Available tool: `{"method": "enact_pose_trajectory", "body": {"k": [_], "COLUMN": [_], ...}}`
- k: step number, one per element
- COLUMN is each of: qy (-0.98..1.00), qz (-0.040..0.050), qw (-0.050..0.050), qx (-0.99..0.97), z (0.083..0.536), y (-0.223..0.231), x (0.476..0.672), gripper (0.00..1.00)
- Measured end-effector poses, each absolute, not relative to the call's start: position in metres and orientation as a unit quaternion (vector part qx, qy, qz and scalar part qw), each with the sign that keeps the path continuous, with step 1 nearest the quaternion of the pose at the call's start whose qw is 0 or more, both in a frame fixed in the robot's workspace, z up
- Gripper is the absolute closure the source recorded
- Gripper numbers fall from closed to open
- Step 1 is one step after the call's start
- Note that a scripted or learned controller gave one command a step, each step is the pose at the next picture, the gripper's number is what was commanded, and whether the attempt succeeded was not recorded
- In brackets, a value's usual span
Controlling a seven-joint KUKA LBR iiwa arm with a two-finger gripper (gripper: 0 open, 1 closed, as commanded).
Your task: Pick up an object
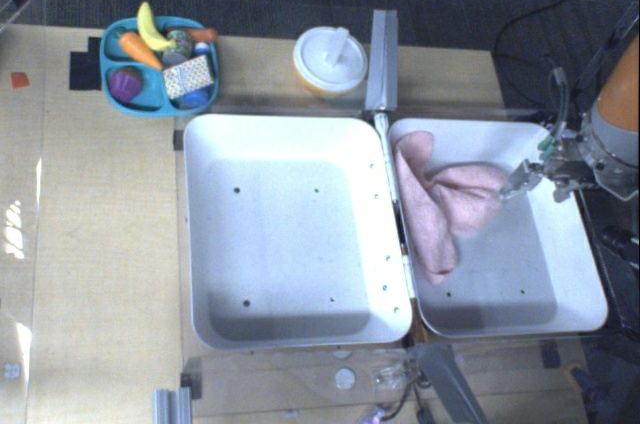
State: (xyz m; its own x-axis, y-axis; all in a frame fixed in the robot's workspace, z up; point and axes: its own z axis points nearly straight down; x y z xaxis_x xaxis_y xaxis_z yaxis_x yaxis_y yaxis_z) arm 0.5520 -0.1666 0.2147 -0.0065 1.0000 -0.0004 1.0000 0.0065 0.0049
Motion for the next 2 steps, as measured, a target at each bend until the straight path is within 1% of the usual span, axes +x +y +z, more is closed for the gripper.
{"method": "enact_pose_trajectory", "body": {"k": [1,2], "qy": [0.709,0.760], "qz": [0.0032,0.0053], "qw": [0.004,0.008], "qx": [0.705,0.650], "z": [0.097,0.093], "y": [-0.150,-0.089], "x": [0.594,0.624], "gripper": [0.00,0.00]}}
